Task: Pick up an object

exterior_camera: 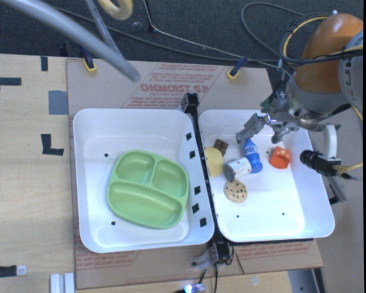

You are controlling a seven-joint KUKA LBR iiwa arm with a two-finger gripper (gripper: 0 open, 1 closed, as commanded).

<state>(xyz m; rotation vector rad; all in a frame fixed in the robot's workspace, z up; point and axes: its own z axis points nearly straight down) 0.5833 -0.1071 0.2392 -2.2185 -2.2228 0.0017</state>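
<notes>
My gripper hangs over the back of the right bin, its two fingers spread open with nothing between them. Just below its left finger lies a small blue piece. An orange object sits under its right finger. A blue-and-white cylinder lies on its side in the bin's middle. Beside it are a yellow object, a small brown block and a round cookie.
The left bin holds a green divided plate. A black clip-lined divider runs between the bins. A black-tipped cable fitting juts over the right bin's right rim. The front half of the right bin is bare white.
</notes>
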